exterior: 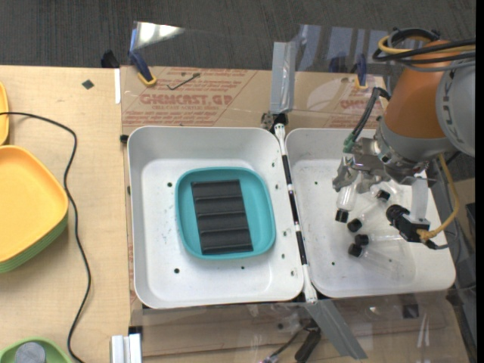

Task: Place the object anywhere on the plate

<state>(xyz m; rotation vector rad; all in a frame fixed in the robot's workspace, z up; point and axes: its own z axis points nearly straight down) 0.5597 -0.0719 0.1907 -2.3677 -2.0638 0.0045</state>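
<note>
Black object (221, 217) on plate (262, 219) — pincer (361, 216) well right

Red print runs across the brown cardboard sheet (198, 97) that lies behind the two white bins, at about twelve o'clock in the camera view. Its largest line sits above the left bin (151, 225) and seems to read "GHEMCAST", followed by two or three more characters that stay too smeared to make out. Smaller red lines stand above and below that word, too fine to read. A second patch of the same red print shows on the cardboard toward one o'clock, beside the arm (423, 104), also illegible.
</note>
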